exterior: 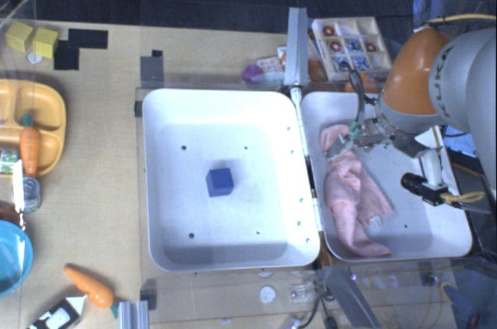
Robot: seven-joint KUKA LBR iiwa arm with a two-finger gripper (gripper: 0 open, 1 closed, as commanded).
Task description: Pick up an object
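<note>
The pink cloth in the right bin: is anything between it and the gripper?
Nothing visible does. The gripper is low over the upper end of the pink cloth in the right bin. The blue cube lies apart in the left bin.

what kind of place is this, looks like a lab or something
Most likely a robotics lab set up for grasping tests. A robot arm reaches over two white bins on a workbench, holding test items such as a blue cube and a pink cloth.

The grey arm reaches in from the right, its claw [359, 135] lowered, wrist bent downward.
</note>
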